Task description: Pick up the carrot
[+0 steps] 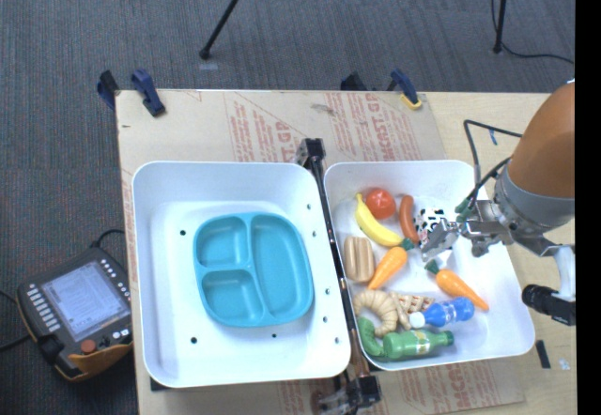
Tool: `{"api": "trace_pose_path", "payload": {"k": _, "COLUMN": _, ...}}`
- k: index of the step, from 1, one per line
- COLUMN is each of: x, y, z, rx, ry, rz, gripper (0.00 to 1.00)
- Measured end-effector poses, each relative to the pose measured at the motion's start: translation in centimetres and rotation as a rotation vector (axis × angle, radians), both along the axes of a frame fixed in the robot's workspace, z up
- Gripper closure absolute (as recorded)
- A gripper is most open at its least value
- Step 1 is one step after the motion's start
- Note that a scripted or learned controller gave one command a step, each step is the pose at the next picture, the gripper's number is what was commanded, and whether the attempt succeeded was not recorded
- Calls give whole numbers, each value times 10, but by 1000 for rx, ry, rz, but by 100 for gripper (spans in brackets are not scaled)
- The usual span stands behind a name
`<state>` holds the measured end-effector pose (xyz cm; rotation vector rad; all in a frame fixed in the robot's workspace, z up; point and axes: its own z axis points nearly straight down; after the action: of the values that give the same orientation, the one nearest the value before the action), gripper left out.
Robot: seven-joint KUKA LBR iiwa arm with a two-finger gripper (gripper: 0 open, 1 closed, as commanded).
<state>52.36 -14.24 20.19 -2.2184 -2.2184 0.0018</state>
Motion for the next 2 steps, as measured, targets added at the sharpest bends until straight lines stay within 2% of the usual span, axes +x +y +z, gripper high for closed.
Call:
{"api": "trace_pose_path", "payload": {"k": 1, "x": 21, "y": 0, "z": -92, "rx": -7, "ry": -17, "rz": 354, "gripper": 0}}
{"api": "trace_pose_path", "payload": {"k": 2, "x": -16, "y": -7, "z": -110, "rx": -5, "ry": -16, "rz": 757, "gripper": 0}}
